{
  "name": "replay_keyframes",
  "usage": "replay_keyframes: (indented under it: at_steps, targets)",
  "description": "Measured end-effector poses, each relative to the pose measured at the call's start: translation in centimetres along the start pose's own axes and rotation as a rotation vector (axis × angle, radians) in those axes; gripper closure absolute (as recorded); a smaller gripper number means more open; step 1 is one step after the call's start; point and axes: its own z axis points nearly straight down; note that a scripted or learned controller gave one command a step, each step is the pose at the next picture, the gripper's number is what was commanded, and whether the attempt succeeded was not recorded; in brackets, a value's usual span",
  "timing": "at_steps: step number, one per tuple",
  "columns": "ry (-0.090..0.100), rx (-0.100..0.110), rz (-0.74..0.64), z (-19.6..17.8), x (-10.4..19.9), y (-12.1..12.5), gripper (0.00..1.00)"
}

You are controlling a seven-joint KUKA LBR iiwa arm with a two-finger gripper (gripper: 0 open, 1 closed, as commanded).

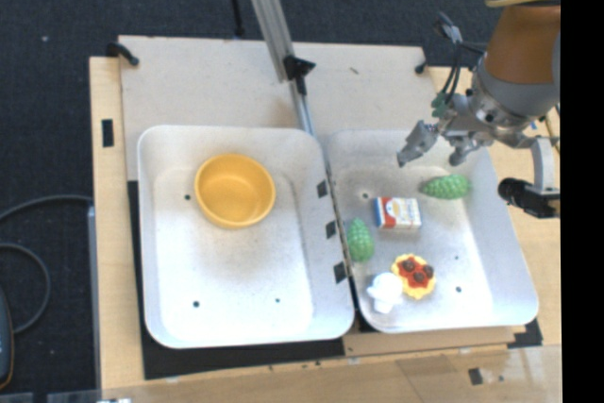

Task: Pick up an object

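Open jaws (437,149) above the right bin (500,245) — nothing between them.

A pale wooden bench (109,231) carries a lighter beige board (208,80) across its far half. Directly on it rest two shallow white plastic bins side by side, their inner edges touching: the left bin (236,297) and the right bin (491,269) (the right one sits slightly turned against its neighbour). A dark mat (236,356) shows beneath the left bin's near edge. A slanted grey aluminium post (269,9) rises from the board just behind the seam between the bins, fixed there by a black bracket (298,68).
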Motion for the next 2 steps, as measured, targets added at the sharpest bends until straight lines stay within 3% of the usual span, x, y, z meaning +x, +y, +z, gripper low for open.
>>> replay_keyframes:
  at_steps: [1,2]
  targets:
    - [0.000,0.000,0.001,0.0,0.0,0.0,0.00]
    - [-0.002,0.004,0.005,5.7,-0.8,-0.4,0.00]
